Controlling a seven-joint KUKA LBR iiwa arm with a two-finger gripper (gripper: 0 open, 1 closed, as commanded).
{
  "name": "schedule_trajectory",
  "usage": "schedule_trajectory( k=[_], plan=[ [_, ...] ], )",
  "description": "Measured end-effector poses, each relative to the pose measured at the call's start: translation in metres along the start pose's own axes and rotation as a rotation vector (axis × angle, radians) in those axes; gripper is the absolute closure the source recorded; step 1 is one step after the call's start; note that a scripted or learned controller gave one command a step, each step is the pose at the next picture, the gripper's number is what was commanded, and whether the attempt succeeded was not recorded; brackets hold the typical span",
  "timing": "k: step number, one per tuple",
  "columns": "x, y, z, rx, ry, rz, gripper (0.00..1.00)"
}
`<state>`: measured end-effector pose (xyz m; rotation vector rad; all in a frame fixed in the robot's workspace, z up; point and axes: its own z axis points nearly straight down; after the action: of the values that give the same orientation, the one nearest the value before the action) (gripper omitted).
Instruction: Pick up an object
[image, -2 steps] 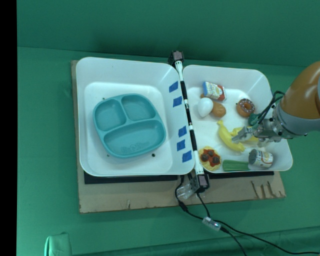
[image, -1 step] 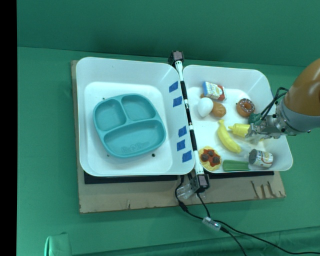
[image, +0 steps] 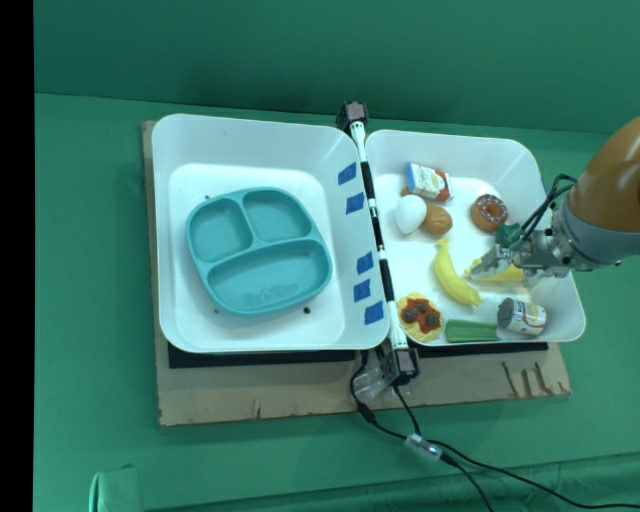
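Left bin (image: 170, 150): held one teal divided plate (image: 259, 250), three compartments, lying flat near the middle.

Right bin (image: 520, 155): held assorted toy food. A small printed carton (image: 428, 181) lay toward the far wall; a white egg (image: 410, 214) sat touching a brown roll (image: 437, 219); a chocolate doughnut (image: 489, 212) lay to their right. A yellow banana (image: 453, 277) lay mid-bin. Along the near wall: a small pizza round (image: 420, 315), a green strip, possibly a bean pod (image: 471, 331), and a can on its side (image: 521, 317).

Gripper (image: 490, 265): reached in from the right, low over the bin, just beside the banana's right side and above the can. A yellow piece lay at its tip; how far the tool was open, and whether it had hold of anything, could not be told.
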<state>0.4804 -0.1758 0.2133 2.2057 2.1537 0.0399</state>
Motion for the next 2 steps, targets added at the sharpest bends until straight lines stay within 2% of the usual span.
schedule_trajectory(
  k=[1, 2],
  plan=[
    [0.021, -0.010, 0.024, 0.036, 0.008, -0.013, 0.00],
    [0.012, -0.008, -0.061, 0.049, 0.015, -0.017, 0.00]
  ],
)
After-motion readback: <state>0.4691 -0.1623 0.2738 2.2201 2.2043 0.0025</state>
